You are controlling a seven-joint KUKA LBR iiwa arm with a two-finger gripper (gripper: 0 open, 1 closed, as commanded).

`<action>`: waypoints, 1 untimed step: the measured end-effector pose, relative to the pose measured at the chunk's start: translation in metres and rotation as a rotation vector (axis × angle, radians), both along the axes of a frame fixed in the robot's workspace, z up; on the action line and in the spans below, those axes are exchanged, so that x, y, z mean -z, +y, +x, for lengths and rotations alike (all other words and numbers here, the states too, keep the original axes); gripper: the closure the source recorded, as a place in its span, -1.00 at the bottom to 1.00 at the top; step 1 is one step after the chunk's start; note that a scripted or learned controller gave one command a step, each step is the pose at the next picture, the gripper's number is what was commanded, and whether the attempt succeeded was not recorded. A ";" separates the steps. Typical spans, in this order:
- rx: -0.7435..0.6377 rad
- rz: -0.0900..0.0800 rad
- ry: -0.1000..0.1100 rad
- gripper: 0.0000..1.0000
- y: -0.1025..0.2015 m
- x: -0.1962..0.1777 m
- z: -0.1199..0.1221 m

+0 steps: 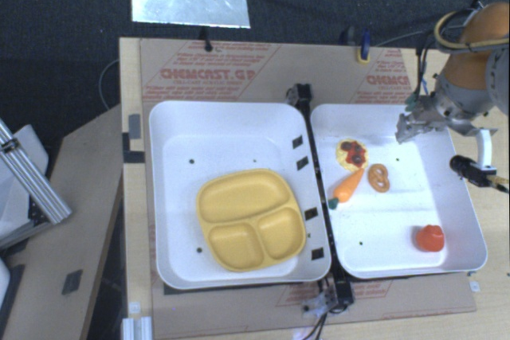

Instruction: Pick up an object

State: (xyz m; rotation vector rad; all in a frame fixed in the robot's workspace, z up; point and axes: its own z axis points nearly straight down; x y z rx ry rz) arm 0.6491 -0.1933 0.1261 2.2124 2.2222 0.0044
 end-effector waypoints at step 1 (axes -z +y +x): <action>0.000 -0.001 -0.003 1.00 -0.006 -0.064 0.005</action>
